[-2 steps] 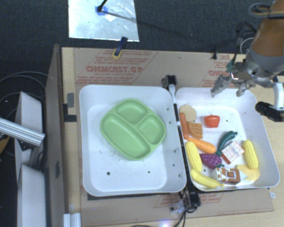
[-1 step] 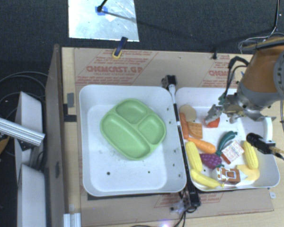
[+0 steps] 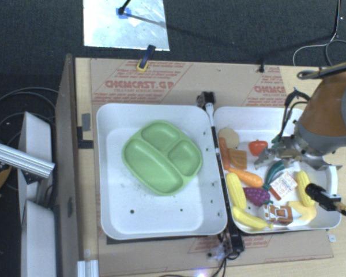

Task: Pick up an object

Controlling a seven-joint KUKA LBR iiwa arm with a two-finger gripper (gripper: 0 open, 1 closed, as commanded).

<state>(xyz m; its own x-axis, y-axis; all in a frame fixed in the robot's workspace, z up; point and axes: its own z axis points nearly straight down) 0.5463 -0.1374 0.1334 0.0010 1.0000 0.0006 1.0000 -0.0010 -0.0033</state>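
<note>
The claw (image 3: 275, 152) is seen low in the right bin (image 3: 242, 115); whether it is spread or clenched cannot be told. A tomato (image 3: 257, 147) lies just left of it, a carrot (image 3: 246, 178) below-left.

Two shallow white bins are sitting side by side, the left bin (image 3: 112, 212) and the right bin (image 3: 251, 117); one green divided plate (image 3: 161, 156) is lying in the left bin; to the right of that plate, the right bin is holding one corn cob (image 3: 236, 190), two bananas (image 3: 249, 219) (image 3: 303, 187), one carrot (image 3: 245, 178), one tomato (image 3: 257, 147), one bunch of purple grapes (image 3: 256, 195), and two small printed packets (image 3: 284, 184) (image 3: 278, 213).
</note>
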